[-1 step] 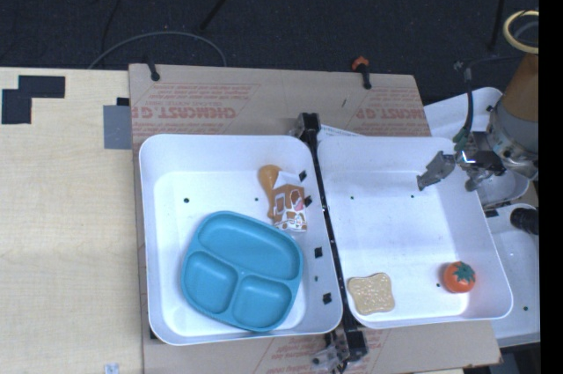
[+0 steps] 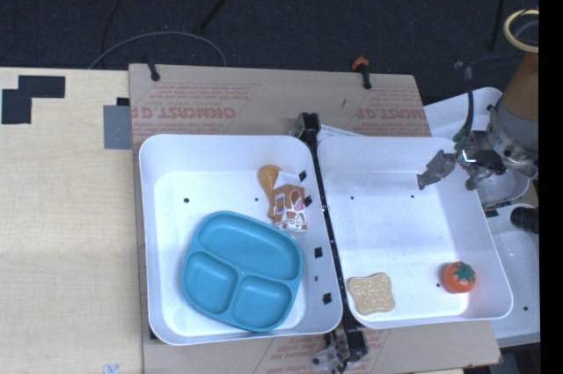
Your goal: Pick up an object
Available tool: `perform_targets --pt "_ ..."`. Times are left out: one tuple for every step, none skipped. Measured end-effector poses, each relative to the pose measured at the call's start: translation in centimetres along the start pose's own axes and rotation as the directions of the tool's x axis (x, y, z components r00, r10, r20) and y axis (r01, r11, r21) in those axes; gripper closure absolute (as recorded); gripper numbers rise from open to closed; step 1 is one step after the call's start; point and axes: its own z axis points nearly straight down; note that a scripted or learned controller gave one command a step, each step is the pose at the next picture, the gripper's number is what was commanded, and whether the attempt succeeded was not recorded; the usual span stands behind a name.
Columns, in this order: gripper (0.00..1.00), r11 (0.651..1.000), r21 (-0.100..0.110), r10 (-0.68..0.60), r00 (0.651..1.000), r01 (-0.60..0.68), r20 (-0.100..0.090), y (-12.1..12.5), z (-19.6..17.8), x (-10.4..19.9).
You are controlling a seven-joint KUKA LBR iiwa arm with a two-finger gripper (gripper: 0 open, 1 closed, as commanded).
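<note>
**Pincer poised at the right bin's far rim, nothing gripped yet**

The grey two-finger pincer [image 2: 450, 167] is hovering over the upper right part of the right-hand shallow white bin [image 2: 400, 214], with one dark finger reaching left and another nearer the wrist, so it is looking spread apart with nothing between the fingers.

Nearest to it are two candidates on that bin's floor: a small round orange toy tomato with a green top [image 2: 458, 276] lying near the front right corner, and a flat tan toast-shaped piece [image 2: 371, 293] resting against the front wall near the divider. The tomato is probably the easier pick. Being round, it is showing no long axis, so any wrist angle should serve; the pincer should be coming straight down, centred on it, keeping clear of the side wall. The toast is roughly square and lying flat, offering only thin edges.

In the left white bin [image 2: 163, 187], a blue three-compartment plastic plate [image 2: 242, 271] is lying with its long axis running from upper left to lower right, and just beyond it a small brown-and-white patterned carton [image 2: 289, 209] is sitting beside a tan spoon-like piece [image 2: 269, 180].
</note>
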Motion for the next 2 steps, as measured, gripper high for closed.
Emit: perform_targets --pt "0.0 1.0 0.004 -0.001 1.0 0.001 -0.001 0.4 6.2 0.7" --pt "0.0 1.0 0.004 -0.003 1.0 0.003 -0.002 0.3 12.2 1.6"
